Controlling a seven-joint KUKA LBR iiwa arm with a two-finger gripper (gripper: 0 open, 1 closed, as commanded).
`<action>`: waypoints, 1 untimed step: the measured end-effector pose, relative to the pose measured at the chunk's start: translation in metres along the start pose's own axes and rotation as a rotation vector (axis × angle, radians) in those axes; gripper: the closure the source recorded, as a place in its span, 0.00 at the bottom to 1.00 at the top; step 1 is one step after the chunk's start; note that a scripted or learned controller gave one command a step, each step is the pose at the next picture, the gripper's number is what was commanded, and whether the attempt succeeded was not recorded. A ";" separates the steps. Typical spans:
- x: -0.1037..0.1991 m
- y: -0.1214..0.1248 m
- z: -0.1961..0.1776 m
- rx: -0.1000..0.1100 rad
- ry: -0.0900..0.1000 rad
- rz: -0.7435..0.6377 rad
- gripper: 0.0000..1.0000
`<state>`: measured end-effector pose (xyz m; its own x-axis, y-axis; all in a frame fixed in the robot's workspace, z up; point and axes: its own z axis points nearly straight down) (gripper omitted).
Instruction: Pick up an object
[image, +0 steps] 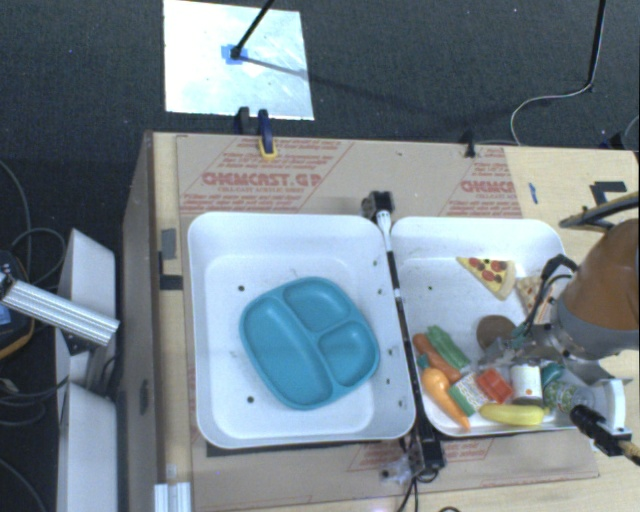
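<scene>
The right bin (440, 250) holds several toy foods. A pizza slice (489, 272) lies near its far side. A green vegetable (449, 347) and an orange carrot (442, 390) lie by its left wall, and a yellow banana (513, 414) rests along the near rim. A small red item (494, 385), a white can (526, 381) and a brown disc (493, 329) sit between them. My gripper (517, 346) reaches in from the right, low over the brown disc and the cans. The grey wrist and orange band hide the bin's right part.
The left bin (220, 250) carries a blue divided plate (308, 341). A black divider with clips (396, 290) runs between the two bins. Cardboard (300, 170) lies under both bins. A metal bar (55, 310) sticks out at the far left.
</scene>
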<state>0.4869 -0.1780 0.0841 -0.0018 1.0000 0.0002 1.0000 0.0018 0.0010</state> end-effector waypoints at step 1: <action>0.013 0.050 0.000 -0.002 -0.001 -0.002 0.00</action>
<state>0.5369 -0.1648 0.0846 -0.0038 1.0000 -0.0004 1.0000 0.0038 0.0025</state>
